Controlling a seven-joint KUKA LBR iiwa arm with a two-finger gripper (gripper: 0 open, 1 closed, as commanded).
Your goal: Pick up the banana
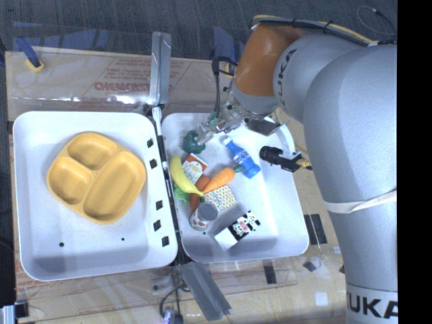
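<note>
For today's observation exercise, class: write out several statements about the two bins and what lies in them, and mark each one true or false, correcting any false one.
1. The yellow divided plate lies in the left bin. True.
2. The banana lies in the left bin. False: it lies in the right bin, near the wall it shares with the left bin.
3. The carrot lies to the right of the banana. True.
4. The gripper holds the banana. False: it sits over the right bin's far end, by a dark green item, apart from the banana.
5. The blue bottle stands on the plate. False: it lies in the right bin.
</note>
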